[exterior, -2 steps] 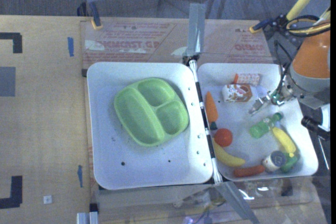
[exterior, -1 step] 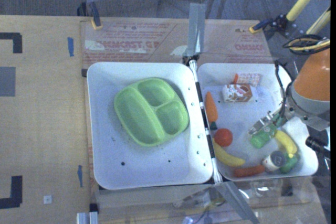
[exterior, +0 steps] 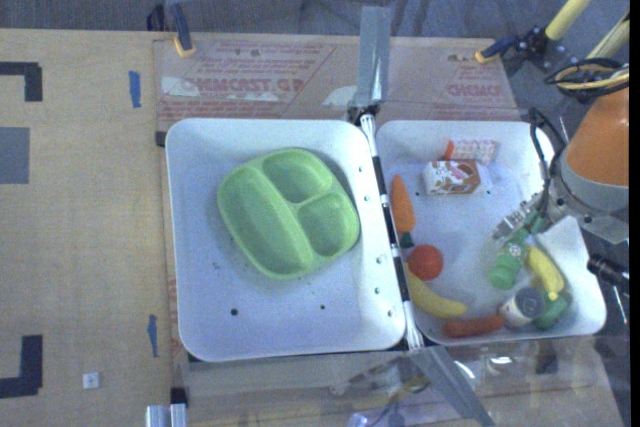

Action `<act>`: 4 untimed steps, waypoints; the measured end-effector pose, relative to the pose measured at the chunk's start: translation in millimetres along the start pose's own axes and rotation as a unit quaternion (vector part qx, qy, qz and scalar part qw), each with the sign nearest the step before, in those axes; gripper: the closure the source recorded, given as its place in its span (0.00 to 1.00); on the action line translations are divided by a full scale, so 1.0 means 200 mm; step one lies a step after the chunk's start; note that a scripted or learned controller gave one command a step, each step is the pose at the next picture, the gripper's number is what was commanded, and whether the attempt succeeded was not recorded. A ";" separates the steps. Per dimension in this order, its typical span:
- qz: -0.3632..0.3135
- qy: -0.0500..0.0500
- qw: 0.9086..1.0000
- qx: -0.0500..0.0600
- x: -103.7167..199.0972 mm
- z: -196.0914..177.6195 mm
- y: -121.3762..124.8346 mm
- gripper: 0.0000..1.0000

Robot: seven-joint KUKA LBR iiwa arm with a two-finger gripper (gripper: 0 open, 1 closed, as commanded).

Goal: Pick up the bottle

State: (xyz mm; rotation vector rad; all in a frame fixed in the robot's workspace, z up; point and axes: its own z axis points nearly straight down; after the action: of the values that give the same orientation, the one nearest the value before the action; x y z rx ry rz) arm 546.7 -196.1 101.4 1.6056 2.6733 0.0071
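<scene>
The small green plastic bottle [exterior: 507, 265] lies in the right-hand white bin [exterior: 470, 215], its long axis tilted toward the metal two-finger gripper [exterior: 520, 223] poised just above its upper end, fingers slightly parted, gripping nothing.

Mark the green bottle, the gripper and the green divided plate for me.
green bottle [exterior: 506, 267], camera view, right bin: point on its body, below the cap.
gripper [exterior: 520, 223], camera view, above the bottle: point midway between the fingertips.
green divided plate [exterior: 288, 212], camera view, left bin: point on the ridge between compartments.
</scene>
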 end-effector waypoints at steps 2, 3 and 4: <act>-0.054 0.003 0.999 0.001 0.02 0.05 -0.34 1.00; 0.097 0.002 0.995 0.003 0.28 0.04 -0.20 1.00; 0.116 0.007 0.993 0.008 0.45 -0.46 -0.13 1.00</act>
State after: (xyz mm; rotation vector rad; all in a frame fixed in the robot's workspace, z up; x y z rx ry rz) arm 480.3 -128.7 191.9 1.9177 2.4862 0.0004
